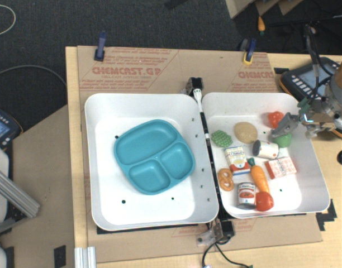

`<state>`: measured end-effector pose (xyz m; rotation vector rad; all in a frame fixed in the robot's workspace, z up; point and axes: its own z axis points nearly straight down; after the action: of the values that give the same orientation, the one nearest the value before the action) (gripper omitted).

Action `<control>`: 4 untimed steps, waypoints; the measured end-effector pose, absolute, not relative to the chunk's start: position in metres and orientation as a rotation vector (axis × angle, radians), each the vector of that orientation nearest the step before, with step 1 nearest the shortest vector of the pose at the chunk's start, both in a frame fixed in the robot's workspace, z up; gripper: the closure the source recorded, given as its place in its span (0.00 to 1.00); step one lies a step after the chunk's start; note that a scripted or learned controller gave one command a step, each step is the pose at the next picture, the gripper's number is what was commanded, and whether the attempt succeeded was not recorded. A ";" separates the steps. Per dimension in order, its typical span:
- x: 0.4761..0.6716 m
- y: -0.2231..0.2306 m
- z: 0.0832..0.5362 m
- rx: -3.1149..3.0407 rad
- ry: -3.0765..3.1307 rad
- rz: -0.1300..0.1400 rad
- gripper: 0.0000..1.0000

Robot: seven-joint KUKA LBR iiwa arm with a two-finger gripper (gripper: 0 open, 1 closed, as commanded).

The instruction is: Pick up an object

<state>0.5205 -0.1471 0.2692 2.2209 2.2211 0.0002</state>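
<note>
Approach step: grey two-finger gripper [285, 126], finger spread unclear (cannot tell), poised near red plastic toy [275, 118]; next, descend and close.

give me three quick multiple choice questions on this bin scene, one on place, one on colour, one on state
1. Where does the divided plate lie?
A. left bin
B. right bin
C. on the cardboard

2. What colour is the divided plate?
A. red
B. teal
C. yellow

3. How does the small can stand?
A. tipped on the carrot
B. hanging from the hand
C. on the floor of the right bin, near its front

Answers:
1 A, it sits in the left bin.
2 B, all three compartments are teal.
3 C, it rests beside the red tomato, while the hand is up at the bin's far right.
</note>
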 end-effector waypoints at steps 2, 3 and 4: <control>0.480 -0.154 0.122 2.221 2.217 0.002 1.00; 0.480 -0.155 0.131 2.220 2.215 0.003 1.00; 0.548 -0.061 0.220 2.201 2.228 0.016 1.00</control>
<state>0.5479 -0.0614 0.2202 2.2006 2.2283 0.0165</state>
